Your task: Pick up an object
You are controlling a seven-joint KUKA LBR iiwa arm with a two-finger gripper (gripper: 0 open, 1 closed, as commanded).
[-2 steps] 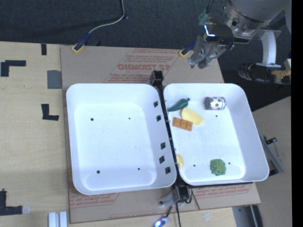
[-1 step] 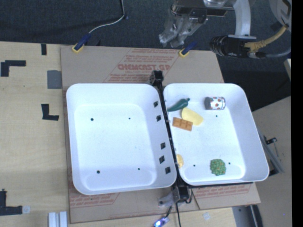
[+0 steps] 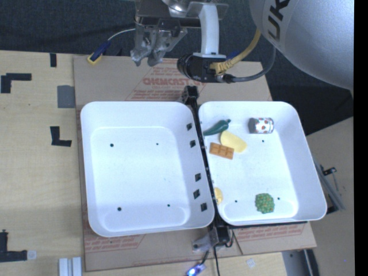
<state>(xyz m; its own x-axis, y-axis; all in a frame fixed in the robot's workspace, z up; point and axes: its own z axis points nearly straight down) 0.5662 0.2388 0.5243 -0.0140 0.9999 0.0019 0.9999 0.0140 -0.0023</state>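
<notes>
- Green broccoli piece (image 3: 264, 202) sits nearest the camera, at the near edge of the right bin (image 3: 305, 154), farthest of all the items from the gripper (image 3: 148, 56).
- Gripper hangs past the far side of both bins, above the brown cardboard (image 3: 121, 85), roughly in line with the left bin (image 3: 92, 154).
- Fingers point down; can't tell from this angle whether they are spread or closed. Nothing visible between them.
- All candidates lie in the right bin, so every target is toward the camera and to the arm's side of the gripper.
- Closest cluster to the gripper: green pepper (image 3: 217, 127), yellow piece (image 3: 233, 141), and brown waffle-like block (image 3: 221, 150), bunched near the divider between the bins.
- Pepper's long axis runs diagonally, pointing away from the divider; yellow piece touches or nearly touches the brown block.
- Small can (image 3: 261, 125) lies on its side, apart from the cluster, deeper into the right bin.
- Another small yellow item (image 3: 217, 195) hugs the divider wall at the near side.
- Judgement: pick not started; the can is the cleanest isolated target, the cluster risks a multi-object grab.
</notes>
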